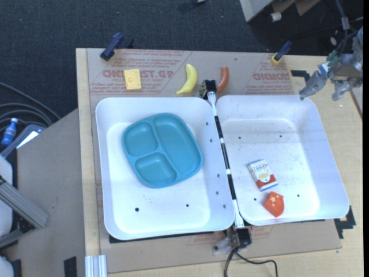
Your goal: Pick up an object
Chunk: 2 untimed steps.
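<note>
In the right bin (300,131) lie a small white and red carton (262,175) and, just in front of it, a red strawberry-like toy (274,204). A blue divided plate (162,149) rests in the left bin (115,201). My gripper (322,90) hovers over the far right corner of the right bin, well away from the carton and the red toy. Its two fingers stand apart, open, with nothing between them.
Behind the bins on the bench lie a yellow banana (188,79), an orange-red sausage (222,78) and a small yellow block (132,79). Blue clamps (112,45) grip the back edge. A black divider (222,149) separates the bins.
</note>
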Motion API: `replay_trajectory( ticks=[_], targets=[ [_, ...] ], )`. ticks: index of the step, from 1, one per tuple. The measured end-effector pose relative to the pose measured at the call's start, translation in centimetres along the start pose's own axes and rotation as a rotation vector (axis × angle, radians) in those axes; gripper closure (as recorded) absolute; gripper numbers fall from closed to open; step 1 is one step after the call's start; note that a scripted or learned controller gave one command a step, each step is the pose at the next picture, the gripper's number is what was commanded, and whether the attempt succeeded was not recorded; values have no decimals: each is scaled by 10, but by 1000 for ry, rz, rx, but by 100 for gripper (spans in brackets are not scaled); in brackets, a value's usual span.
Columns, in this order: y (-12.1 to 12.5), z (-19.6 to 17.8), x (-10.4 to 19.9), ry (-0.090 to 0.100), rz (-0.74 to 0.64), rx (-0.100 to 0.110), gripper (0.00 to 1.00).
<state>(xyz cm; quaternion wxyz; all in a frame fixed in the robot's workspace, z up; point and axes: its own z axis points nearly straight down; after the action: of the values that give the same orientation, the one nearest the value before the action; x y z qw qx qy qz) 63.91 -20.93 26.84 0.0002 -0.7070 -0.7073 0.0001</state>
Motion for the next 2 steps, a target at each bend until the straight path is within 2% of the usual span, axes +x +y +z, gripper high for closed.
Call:
replay_trajectory(
  ticks=[1, 2],
  targets=[
    [-34, 101, 97, 1, -1, 2, 0],
    [14, 181, 108, 0, 0, 0, 0]
  ],
)
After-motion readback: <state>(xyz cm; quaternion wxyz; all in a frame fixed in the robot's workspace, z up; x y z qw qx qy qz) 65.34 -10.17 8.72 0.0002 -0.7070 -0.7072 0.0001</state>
